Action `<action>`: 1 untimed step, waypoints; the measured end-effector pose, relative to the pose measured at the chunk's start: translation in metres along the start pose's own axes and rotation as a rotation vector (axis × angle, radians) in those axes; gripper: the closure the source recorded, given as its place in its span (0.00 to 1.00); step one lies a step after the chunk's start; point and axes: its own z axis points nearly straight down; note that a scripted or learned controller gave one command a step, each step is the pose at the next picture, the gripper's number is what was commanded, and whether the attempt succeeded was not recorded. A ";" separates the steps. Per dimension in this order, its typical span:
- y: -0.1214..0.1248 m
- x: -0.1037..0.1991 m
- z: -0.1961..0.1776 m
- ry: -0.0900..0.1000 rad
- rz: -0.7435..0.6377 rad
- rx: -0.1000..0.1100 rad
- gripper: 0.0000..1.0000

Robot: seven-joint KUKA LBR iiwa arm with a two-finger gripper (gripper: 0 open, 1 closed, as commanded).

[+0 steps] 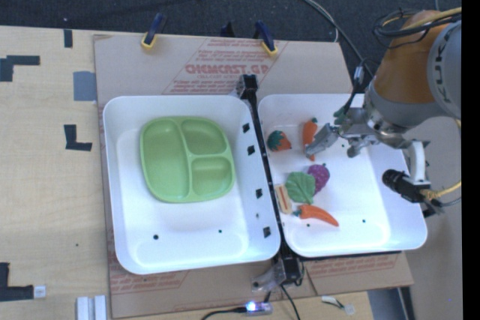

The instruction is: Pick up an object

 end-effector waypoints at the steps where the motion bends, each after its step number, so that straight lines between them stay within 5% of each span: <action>1: 0.018 0.036 -0.049 0.000 0.045 -0.004 0.00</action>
